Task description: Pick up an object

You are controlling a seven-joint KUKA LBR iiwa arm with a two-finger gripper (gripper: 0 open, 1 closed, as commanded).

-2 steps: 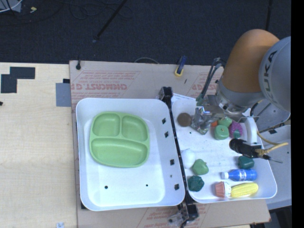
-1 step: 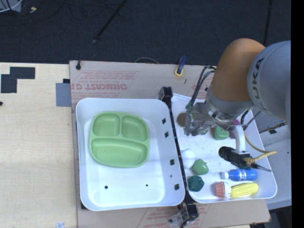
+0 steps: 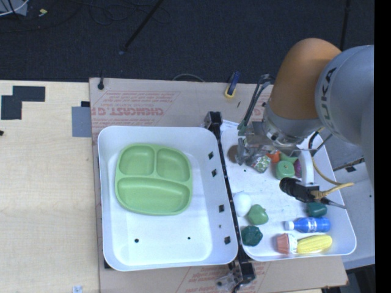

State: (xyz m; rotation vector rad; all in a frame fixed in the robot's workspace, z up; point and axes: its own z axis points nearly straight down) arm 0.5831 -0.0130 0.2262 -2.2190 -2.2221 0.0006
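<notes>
My gripper (image 3: 245, 156) is low over the far left part of the right bin (image 3: 342, 224), under the grey and orange arm. Right beside it lies a small multi-coloured object (image 3: 262, 163), with an orange piece (image 3: 275, 157) and a green block (image 3: 285, 168) just to its right. A small brown thing (image 3: 233, 155) sits at the gripper's left. Nearer the front lie a white ball (image 3: 242, 201), a green pepper (image 3: 257, 214), a dark green lump (image 3: 251, 235), a teal object (image 3: 316, 210), a blue and white bottle (image 3: 308, 225), a yellow corn cob (image 3: 314, 244) and a pinkish piece (image 3: 283, 243).
The left bin (image 3: 122, 237) holds a light green divided plate (image 3: 154, 179). A black divider (image 3: 223, 188) runs between the two bins. Cardboard (image 3: 140, 105) lies under the bins on the wooden bench.
</notes>
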